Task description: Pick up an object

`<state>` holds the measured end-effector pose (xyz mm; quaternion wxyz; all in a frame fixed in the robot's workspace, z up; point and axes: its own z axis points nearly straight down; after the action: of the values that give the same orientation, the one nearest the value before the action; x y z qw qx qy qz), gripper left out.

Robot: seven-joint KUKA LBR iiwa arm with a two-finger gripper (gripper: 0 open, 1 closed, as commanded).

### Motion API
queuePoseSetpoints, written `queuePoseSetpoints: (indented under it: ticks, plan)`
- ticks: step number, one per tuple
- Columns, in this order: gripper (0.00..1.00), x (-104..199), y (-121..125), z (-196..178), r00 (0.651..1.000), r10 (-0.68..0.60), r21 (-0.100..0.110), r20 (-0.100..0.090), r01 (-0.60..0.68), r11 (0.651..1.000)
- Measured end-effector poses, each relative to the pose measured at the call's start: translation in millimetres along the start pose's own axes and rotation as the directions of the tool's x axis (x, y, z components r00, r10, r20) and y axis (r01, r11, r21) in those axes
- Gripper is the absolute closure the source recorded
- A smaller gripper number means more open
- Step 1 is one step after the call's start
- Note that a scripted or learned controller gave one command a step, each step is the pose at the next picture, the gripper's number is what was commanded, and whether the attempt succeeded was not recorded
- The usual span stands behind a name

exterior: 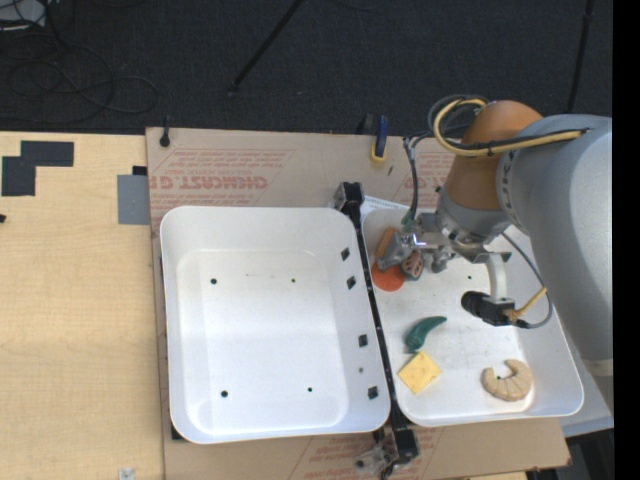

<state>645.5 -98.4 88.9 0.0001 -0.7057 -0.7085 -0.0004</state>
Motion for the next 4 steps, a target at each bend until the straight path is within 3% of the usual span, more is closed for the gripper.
queuePoseSetpoints:
  ticks: [2,3,4]
  plan:
    - [0.00,-42.2,-0.5,-0.3,1.000,0.003,-0.002,0.000,-0.003,1.000]
    - [1.00,-42.0,0.7,-11.5,1.000,0.000,-0.003,0.001,0.000,1.000]
    - [1.00,-23.5,0.2,-2.2,1.000,0.003,-0.003,0.004,-0.003,1.000]
